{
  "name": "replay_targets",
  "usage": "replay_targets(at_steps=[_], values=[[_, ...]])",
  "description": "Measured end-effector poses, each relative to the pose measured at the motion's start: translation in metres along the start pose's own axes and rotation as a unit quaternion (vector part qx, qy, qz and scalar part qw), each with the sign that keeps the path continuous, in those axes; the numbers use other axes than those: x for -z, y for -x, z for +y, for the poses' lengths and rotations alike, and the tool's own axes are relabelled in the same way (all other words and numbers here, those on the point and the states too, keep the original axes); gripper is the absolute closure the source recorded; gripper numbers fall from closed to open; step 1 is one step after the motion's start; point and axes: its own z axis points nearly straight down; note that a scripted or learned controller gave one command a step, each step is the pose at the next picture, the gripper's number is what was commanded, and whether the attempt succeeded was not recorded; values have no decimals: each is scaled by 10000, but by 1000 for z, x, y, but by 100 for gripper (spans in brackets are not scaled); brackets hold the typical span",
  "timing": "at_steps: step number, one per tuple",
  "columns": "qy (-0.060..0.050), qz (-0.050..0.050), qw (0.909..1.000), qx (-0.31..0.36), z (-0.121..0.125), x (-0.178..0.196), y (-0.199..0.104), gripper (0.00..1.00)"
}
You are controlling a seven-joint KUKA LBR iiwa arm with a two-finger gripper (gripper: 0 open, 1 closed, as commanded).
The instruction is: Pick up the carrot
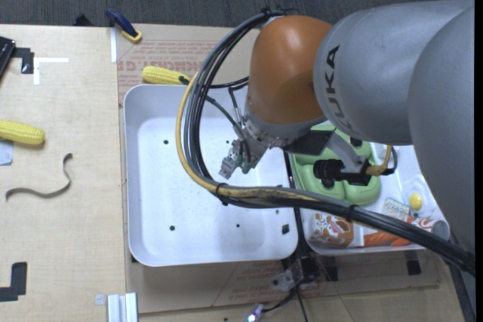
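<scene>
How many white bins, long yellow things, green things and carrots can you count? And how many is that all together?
White bins: 2
Long yellow things: 2
Green thing: 1
Carrot: 1
Total: 6

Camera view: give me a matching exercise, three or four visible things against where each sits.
Things:
1. pincer
2. carrot
3. corn cob
4. green object

Places:
A. on the wooden bench, at the view's left edge
B. right bin, near its front edge
C. above the left bin's floor
D. right bin, under the arm's cables

Pairs: 1-C, 2-B, 3-A, 4-D
</scene>
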Motion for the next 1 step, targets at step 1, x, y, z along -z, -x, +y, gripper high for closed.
replay_targets(at_steps=[1], values=[[0, -2, 9999, -110, 29, -102, -49, 100]])
